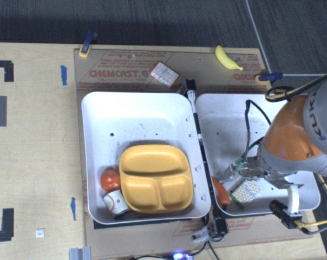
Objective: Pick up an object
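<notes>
My gripper [238,170] hangs low in the right bin [223,112], near its front left part, under the grey wrist and orange band [290,134]. Just below it lies a white checkered packet [247,190] with a green piece [236,199] at its lower edge. An orange-red object [222,194] lies against the bin's left wall, a little to the left of and below the gripper. In the left bin [131,107] a yellow divided tray [155,176] fills the front, with a red ball [110,179] and a small white and orange cup [115,201] at its left side.
A yellow banana [227,58] and a small checkered packet [164,73] lie on the cardboard behind the bins. Blue clamps [88,40] hold the cardboard's back corners. A black cable [250,118] loops over the right bin's back half.
</notes>
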`<state>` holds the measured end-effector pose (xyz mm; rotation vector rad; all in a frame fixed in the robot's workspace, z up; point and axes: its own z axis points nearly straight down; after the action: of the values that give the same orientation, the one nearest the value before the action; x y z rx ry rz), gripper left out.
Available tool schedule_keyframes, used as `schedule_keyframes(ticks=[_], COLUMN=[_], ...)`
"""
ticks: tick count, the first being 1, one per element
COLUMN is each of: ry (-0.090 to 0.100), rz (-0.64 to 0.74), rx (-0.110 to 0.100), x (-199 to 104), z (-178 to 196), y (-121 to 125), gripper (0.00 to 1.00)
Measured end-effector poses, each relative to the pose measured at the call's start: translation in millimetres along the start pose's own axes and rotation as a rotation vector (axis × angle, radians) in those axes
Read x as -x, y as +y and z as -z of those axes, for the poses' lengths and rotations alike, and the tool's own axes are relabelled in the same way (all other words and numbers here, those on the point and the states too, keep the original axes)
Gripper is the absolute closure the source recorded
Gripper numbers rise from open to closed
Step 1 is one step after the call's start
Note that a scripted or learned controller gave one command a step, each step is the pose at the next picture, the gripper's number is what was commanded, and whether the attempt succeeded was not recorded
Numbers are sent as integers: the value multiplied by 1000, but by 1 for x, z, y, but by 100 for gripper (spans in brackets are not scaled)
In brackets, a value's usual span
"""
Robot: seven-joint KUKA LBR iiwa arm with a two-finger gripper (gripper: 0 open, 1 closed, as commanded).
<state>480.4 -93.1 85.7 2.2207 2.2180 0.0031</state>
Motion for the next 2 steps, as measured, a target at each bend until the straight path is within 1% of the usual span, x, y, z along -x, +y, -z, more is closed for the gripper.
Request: schedule_keyframes(ticks=[2], ry=[1], rz=[1], rx=[0], x=[1], z=[0], y=[0], gripper=[0])
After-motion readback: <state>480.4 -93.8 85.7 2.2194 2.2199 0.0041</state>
